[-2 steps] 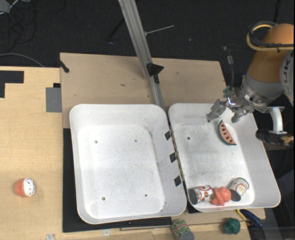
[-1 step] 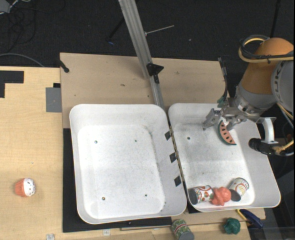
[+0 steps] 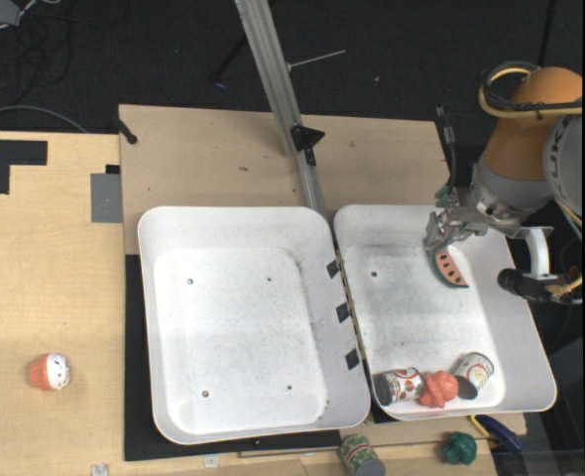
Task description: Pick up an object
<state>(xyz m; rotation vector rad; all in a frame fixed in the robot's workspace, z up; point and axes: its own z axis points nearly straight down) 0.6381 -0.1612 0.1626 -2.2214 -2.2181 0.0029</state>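
Note:
My gripper [image 3: 443,246] hangs over the far part of the right bin [image 3: 411,296], near its right side. A red, white and green toy watermelon slice [image 3: 453,269] has its upper end pinched between the fingertips, and the rest slants down toward the bin floor. At the bin's near edge lie a small red-and-white can [image 3: 400,385], an orange-red toy figure [image 3: 436,390] and a second small can [image 3: 474,373], close together in a row.
The left bin [image 3: 238,325] sits beside the right one, joined by black clips [image 3: 342,310]. A metal rail [image 3: 278,87] slants in from the back. Off the front edge lie a can [image 3: 357,454] and a green toy [image 3: 459,448]. A red-and-white ball [image 3: 50,372] rests far left.

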